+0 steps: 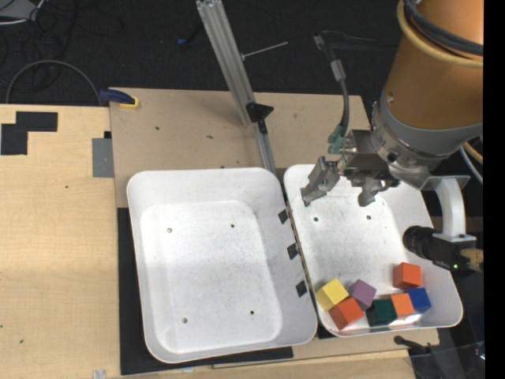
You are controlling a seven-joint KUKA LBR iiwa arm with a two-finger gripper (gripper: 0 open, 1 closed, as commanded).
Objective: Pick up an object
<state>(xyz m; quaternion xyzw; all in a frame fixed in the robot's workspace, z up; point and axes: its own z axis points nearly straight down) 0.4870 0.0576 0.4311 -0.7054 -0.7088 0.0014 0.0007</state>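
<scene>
Leftmost, the table [55,212] shows bare pale wood, and just right of it sits the left bin [207,181], a shallow white tray in the lower middle of the frame with nothing to grasp inside. A slanted aluminium rail [229,61] runs from the upper middle down toward the seam between the two trays. The right bin [316,180] holds all the candidates, bunched at its lower right: a yellow block [332,292], a purple block [363,291] and a red block [346,313] touching one another, then a green block [381,312], an orange block [402,303], a blue block [420,299], and a second red-orange block [407,275] just above them. The tool [343,188] hangs over the upper part of that bin, its fingers spread apart and holding nothing, well away from the cluster.

The main risk, as I judge it, is the crowding: a descent into the pile could land a finger on top of a block, or wedge two neighbours together so neither lifts. Blocks against the lower rim leave little room for a finger on the wall side. A closure at the present spot would catch only air.
</scene>
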